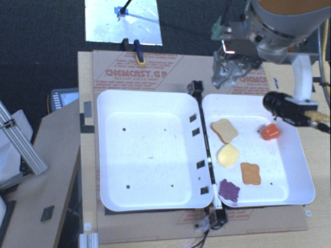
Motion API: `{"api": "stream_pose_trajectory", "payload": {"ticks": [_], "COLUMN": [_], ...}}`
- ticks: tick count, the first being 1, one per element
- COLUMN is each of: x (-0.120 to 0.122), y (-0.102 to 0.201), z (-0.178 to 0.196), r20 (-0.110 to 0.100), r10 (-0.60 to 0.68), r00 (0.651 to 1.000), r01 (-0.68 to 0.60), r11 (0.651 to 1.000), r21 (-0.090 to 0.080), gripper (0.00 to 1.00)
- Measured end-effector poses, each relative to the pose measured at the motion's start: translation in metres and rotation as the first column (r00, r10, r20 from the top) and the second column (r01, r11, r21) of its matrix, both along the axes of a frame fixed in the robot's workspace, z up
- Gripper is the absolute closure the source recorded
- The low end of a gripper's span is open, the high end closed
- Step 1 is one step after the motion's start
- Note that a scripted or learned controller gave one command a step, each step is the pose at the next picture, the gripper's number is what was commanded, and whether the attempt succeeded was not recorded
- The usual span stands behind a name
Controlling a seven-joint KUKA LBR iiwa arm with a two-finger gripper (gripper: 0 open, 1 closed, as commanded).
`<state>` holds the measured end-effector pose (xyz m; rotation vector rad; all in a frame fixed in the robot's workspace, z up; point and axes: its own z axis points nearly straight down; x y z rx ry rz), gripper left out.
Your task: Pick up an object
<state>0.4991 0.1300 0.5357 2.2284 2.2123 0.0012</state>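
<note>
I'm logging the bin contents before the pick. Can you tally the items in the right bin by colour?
Tan: 1, the bread slice
Yellow: 1, the lemon-like piece
Orange: 1, the flat cracker
Purple: 1, the grape cluster
Red-orange: 1, the round piece
Total: 5

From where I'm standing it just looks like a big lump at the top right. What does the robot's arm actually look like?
The arm is a thick, rounded grey body with a broad orange band across it. Below it hangs the end effector, a smaller block of shiny grey metal with a small green part on its side. Thin dark cables run up from it.
</note>
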Motion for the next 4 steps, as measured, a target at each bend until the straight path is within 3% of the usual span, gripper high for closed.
{"api": "stream_pose_trajectory", "payload": {"ticks": [1, 2, 3, 4], "x": [0.020, 0.039, -0.001, 0.078], "y": [0.063, 0.107, 0.066, 0.091], "z": [-0.001, -0.001, -0.001, -0.002], "r20": [0.002, 0.001, -0.002, 0.002], "r10": [0.015, 0.015, 0.007, 0.007], "r00": [1.000, 1.000, 1.000, 1.000], "r01": [-0.015, -0.015, -0.007, -0.007], "r11": [1.000, 1.000, 1.000, 1.000], "r21": [0.002, 0.002, 0.001, 0.001], "gripper": [1.00, 1.00, 1.00, 1.00]}}
